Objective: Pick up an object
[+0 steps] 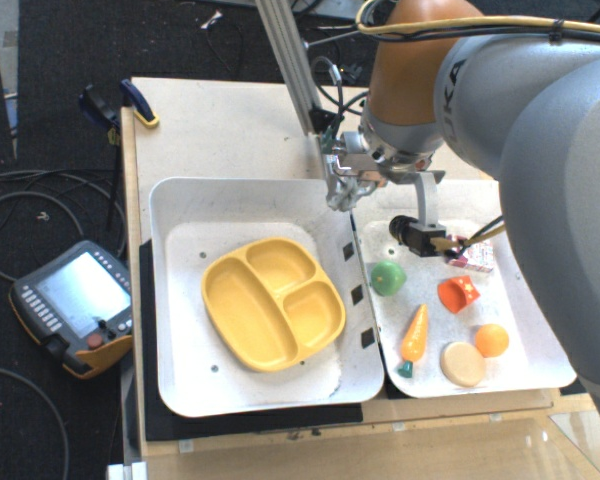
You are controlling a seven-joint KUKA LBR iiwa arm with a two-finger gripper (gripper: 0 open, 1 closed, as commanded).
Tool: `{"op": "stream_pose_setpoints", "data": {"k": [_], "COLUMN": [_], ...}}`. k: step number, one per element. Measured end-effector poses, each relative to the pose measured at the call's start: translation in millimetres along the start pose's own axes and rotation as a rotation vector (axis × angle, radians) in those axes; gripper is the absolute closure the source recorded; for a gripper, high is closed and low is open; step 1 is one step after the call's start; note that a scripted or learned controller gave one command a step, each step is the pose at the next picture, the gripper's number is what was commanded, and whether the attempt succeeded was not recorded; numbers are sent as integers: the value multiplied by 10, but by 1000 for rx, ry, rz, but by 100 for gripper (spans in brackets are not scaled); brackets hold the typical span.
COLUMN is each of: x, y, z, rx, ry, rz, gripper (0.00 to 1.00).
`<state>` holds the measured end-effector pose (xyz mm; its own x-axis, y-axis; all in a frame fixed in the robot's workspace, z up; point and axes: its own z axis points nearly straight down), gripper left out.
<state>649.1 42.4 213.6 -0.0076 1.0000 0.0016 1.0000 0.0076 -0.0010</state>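
Observation:
My gripper (341,196) hangs over the far end of the rim between the two bins, above the back right corner of the left bin (170,268). I see nothing held in it. In the right bin (540,358) lie a green ball (387,278), an orange-red piece (458,293), a toy carrot (414,335), an orange (491,340), a beige disc (464,364) and a pink-and-white packet (476,257). The green ball is the nearest, below and to the right of the gripper.
A yellow divided plate (273,303) lies in the middle of the left bin. A pendant with a screen (75,308) sits off the bench at the left. The arm's big grey body covers the right bin's far right side.

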Motion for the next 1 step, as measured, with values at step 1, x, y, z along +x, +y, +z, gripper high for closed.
{"op": "stream_pose_setpoints", "data": {"k": [1], "x": [487], "y": [-32], "z": [-171], "rx": [-3], "ry": [1], "rz": [-1], "gripper": [100]}}
